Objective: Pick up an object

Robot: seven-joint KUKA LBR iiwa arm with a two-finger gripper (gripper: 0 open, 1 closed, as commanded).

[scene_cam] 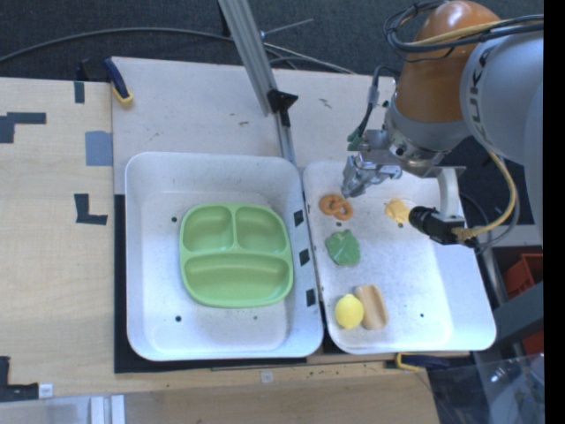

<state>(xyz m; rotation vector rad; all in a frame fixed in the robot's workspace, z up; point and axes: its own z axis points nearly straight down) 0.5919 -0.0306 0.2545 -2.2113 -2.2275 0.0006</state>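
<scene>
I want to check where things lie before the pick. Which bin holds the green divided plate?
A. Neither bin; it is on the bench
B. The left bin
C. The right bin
B: the green divided plate lies flat in the left bin, while the pretzel and lemon lie in the right bin.

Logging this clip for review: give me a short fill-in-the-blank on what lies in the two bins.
1. The green divided plate lies in the ____ bin.
2. The gripper hangs just above the ____.
3. The lemon touches the ____.
Missing words: left; pretzel; hot dog
</scene>
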